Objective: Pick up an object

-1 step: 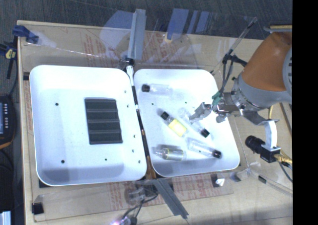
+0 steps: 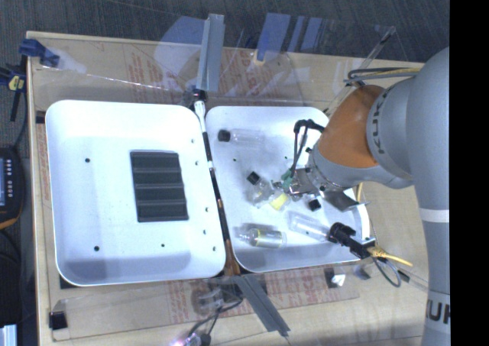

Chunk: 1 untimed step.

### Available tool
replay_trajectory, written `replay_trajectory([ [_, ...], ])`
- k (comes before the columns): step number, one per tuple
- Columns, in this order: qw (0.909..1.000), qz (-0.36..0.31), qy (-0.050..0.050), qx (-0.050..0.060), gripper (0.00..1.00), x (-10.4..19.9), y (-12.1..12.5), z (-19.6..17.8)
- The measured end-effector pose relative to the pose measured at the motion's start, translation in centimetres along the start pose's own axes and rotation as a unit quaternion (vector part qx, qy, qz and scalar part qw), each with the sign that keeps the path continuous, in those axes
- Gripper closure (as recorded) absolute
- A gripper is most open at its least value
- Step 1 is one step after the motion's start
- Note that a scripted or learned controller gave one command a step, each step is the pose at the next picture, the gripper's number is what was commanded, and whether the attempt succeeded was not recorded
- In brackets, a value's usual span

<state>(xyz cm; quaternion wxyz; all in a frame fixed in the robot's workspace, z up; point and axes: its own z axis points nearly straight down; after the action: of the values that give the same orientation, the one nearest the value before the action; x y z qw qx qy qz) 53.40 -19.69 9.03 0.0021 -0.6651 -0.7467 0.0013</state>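
Objects for picking are gathered in the right bin point(image 2: 229, 207), a shallow white tray with rounded corners set on the tabletop point(image 2: 114, 69), which is covered in pale board printed with faint red lettering. To its left, the left bin point(image 2: 69, 184) is seen to hold a dark ribbed rectangular block point(image 2: 159, 185), laid with its long axis running from the far side to the near side. In the right bin, a clear tube with a black cap point(image 2: 237, 137) lies near the far wall, its long axis roughly left to right with the cap at the left. Lower down, a clear vial with a yellowish middle point(image 2: 260, 237) lies close to the near wall, also roughly left to right. A small yellow piece point(image 2: 277, 201) and a small dark-capped clear item point(image 2: 256, 182) lie near the centre. Further right, another clear tube with a black end point(image 2: 321, 228) is laid slanting, its black end toward the right and nearer the camera. The gripper point(image 2: 299, 181) is lowered over the centre of the right bin beside the yellow piece; whether its fingers are apart or together cannot be told, and nothing is seen between them.
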Motion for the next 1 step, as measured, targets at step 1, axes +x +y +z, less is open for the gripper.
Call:
replay_trajectory([
  [1,1.0000,-0.003,0.000,0.001,1.00,-0.01,-0.05,-0.93],
])
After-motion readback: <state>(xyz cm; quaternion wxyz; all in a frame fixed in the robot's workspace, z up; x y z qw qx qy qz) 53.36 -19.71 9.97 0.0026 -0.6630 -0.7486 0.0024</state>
